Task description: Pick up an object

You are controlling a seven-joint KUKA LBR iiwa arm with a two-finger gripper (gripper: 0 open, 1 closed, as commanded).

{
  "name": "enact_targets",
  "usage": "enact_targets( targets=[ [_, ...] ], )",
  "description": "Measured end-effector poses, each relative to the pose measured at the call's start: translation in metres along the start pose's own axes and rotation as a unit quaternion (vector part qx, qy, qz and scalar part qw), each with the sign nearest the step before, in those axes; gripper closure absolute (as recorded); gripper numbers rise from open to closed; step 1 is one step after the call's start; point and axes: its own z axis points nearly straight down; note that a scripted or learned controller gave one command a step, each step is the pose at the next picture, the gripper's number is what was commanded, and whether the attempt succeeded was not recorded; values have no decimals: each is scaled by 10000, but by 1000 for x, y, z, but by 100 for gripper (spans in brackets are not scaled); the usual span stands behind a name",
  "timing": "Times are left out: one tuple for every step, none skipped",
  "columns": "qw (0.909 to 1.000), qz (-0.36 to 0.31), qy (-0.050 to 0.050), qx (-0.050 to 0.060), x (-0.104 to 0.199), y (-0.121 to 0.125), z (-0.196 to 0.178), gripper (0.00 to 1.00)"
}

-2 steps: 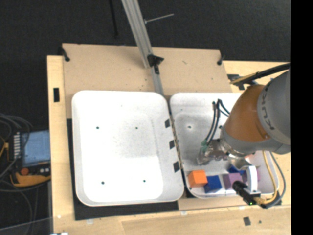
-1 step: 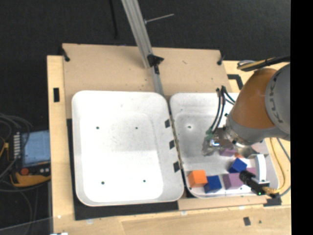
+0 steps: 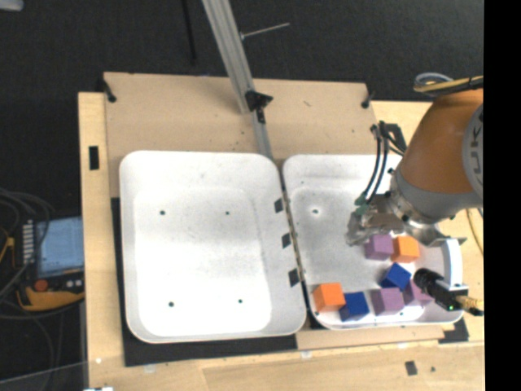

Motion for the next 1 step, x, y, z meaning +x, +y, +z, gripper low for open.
enact_targets(
  targets=[
    [10000, 3, -2, -2, -2, 3, -64, 100]
  ],
)
